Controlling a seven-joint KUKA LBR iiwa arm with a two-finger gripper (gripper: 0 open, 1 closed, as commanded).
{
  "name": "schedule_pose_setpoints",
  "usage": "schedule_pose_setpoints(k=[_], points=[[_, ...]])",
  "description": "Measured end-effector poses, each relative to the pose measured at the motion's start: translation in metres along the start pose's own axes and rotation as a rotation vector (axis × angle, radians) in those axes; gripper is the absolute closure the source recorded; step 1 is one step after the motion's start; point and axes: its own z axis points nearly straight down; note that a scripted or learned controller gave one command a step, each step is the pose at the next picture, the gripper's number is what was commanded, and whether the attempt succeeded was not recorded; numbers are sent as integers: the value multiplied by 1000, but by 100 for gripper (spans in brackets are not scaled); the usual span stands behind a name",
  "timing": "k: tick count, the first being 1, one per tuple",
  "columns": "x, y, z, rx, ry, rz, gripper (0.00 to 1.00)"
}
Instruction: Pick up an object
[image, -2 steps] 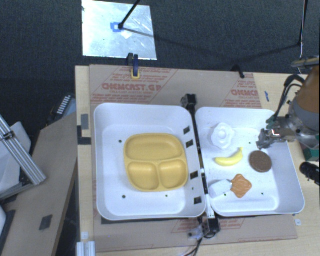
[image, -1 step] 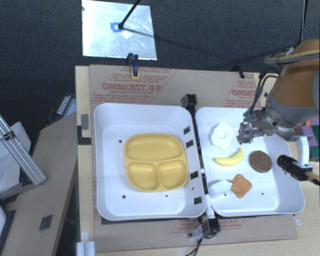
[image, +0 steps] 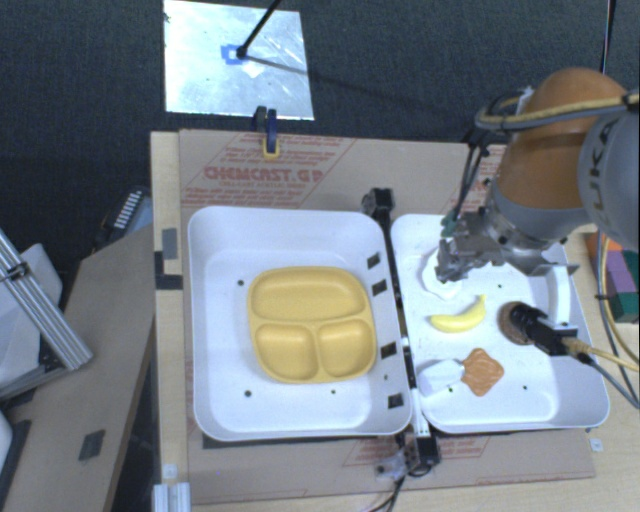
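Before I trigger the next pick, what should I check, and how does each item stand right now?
1. Tool is over the right bin: ok.
2. Tool already carries something: cannot tell; a white piece lies right beneath it.
3. Banana lies free, apart from its neighbours: ok.
4. Orange-brown piece stands clear of other things: not ok; a second white piece appears to touch its left side.
5. Yellow divided plate sits flat in the left bin: ok.
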Motion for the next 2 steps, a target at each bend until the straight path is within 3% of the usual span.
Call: schedule_pose_setpoints(k=[2], points=[[90, 19, 10, 0, 0, 2, 100]])
